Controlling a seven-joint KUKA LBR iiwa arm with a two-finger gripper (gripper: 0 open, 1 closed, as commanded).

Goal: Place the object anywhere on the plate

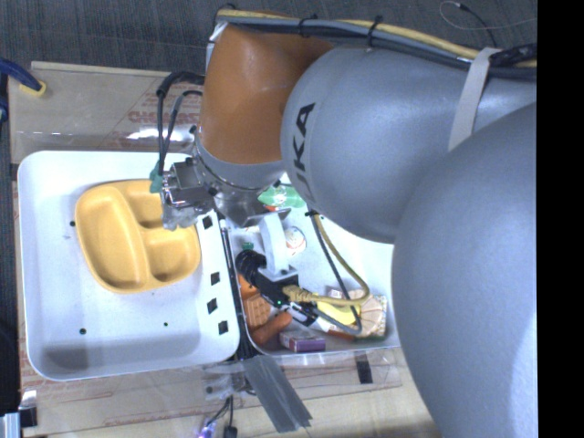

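Yellow divided plastic plate [119, 245] sits in the left shallow white bin [55, 336], toward its far right. The plate's right edge is close to the wall between the bins. Two-finger gripper [181, 203] hovers over the plate's right rim. Open or closed: can't tell, the wrist blocks the view. A small green bit [155, 184] shows at its left side. It could be hardware or a carried item, unclear. So I can't identify which object is meant for the plate.

Judgement: if something is carried, this is the place step. To do it well:
- Shift left so the drop lands inside a compartment, not on the rim or a divider ridge.
- Go low before release so it can't bounce off onto the bin floor.

If nothing is carried, a pick from the right bin comes first.

Around: the grey arm with orange band [365, 135] covers most of the right shallow white bin [365, 258]. Visible there:
- a white piece with a red mark [290, 240]
- a green scrap [274, 196] under the wrist
- an orange item [257, 307]
- a flat purple block [303, 342] at the near wall
- a tan crumpled thing [374, 313]

They're packed close, some touching, so it's tight for a pick. Nothing stands between the gripper and the plate.
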